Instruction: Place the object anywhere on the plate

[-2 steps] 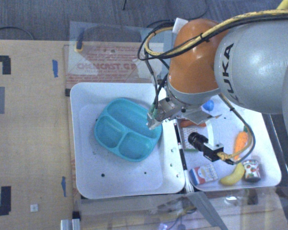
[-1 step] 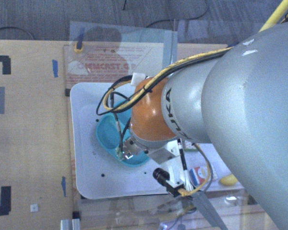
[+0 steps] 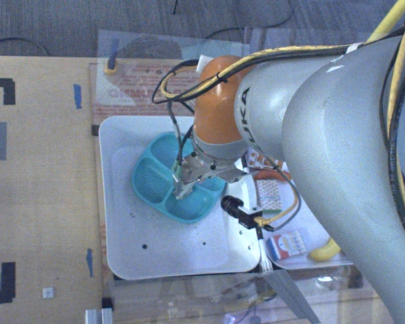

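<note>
Your gripper (image 3: 183,183) is hanging over the blue plate (image 3: 155,177), down near the plate's right-hand side, and you cannot tell from this slant whether it is open, closed or carrying anything; the metal wrist block is hiding that. The object meant for the plate cannot be made out either, so its long axis and heading are staying unknown to you.

The plate is lying in the left white bin (image 3: 121,248), toward that bin's far right part. It is a smooth, turquoise, moulded dish with raised ridges dividing it into compartments and a rounded outline. The bin itself is a shallow white tray with rounded corners, showing two small dark dots on its floor near the front edge.

Above the gripper, the orange band (image 3: 216,113) of the arm (image 3: 324,147) is shining glossy, with black cables looping around it; the broad grey arm is covering most of the right bin (image 3: 273,265). Along that bin's left edge, small printed packets (image 3: 287,244) are lying flat, and a yellow, curved, banana-like piece (image 3: 324,251) is peeking out at the bin's near edge.
</note>
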Tool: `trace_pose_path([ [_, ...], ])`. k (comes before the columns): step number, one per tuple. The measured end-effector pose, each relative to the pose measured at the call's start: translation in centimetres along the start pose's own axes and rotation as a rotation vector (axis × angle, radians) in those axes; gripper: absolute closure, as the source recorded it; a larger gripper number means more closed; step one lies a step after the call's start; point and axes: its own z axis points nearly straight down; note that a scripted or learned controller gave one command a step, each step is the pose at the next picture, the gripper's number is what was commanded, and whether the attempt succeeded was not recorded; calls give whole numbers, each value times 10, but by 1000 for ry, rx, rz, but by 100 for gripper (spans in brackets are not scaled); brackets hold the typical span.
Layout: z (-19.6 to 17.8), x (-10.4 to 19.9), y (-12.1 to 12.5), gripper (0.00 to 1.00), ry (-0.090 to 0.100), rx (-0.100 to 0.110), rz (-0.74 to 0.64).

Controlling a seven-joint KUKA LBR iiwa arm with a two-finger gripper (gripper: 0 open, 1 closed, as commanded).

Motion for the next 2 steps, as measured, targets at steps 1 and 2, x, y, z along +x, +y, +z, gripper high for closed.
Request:
trace_pose_path([
  [1,8,79,3,100,-52,-74,62],
  [2,-62,80,-85,100,-40,-74,459],
])
